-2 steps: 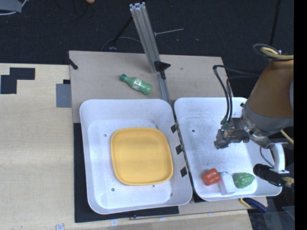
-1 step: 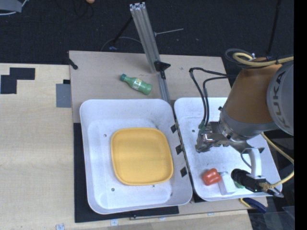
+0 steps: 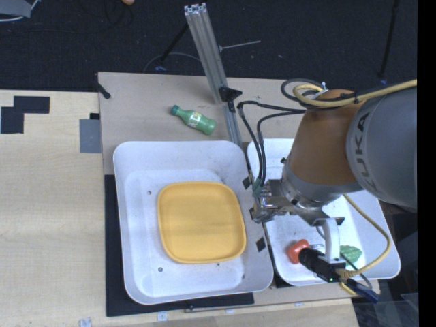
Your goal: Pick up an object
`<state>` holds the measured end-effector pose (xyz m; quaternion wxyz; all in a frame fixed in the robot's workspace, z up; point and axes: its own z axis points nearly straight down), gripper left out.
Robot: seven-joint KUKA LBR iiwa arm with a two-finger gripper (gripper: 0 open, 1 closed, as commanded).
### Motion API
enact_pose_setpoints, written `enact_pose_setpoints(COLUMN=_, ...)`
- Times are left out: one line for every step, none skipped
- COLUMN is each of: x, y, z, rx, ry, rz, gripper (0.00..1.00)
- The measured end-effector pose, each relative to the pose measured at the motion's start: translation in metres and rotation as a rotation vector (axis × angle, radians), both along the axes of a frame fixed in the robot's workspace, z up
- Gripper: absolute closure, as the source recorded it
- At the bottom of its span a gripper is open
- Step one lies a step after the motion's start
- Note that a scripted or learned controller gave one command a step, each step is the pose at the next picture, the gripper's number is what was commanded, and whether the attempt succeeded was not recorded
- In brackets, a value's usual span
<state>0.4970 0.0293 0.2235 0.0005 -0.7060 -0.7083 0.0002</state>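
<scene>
- Reaching in from the right with the grey arm (image 3: 327, 148), low over the right bin (image 3: 281, 234) and covering most of its floor.
- Judged to be the approach step: hovering and lining up, with nothing seen lifted.
- In the left bin (image 3: 136, 251), lying flat and well apart from the wrist: a yellow plate (image 3: 201, 221), broad and probably awkward to pinch.
- Just at the wall between the two bins, under the wrist: the gripper (image 3: 266, 206), mostly masked by the arm. Cannot tell whether released or clenched, nor whether grasping anything.
- Out on the bench behind the bins, lying on its side: a green bottle (image 3: 193, 119), likely beyond this try.
- Near the front of the right bin, a small orange-red piece (image 3: 296, 251), the likeliest target; exact kind too small to name.
- Further right in that bin, a green scrap (image 3: 351, 254), partly hidden by the robot's own parts.
- Next, probably: shift toward the orange-red piece, come straight down, close around it, then lift.
</scene>
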Motion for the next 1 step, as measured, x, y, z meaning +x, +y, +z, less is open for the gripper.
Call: enact_pose_setpoints(x=0.0035, y=0.0495, z=0.0156, rx=0.000, ry=-0.001, rz=0.000, gripper=1.00)
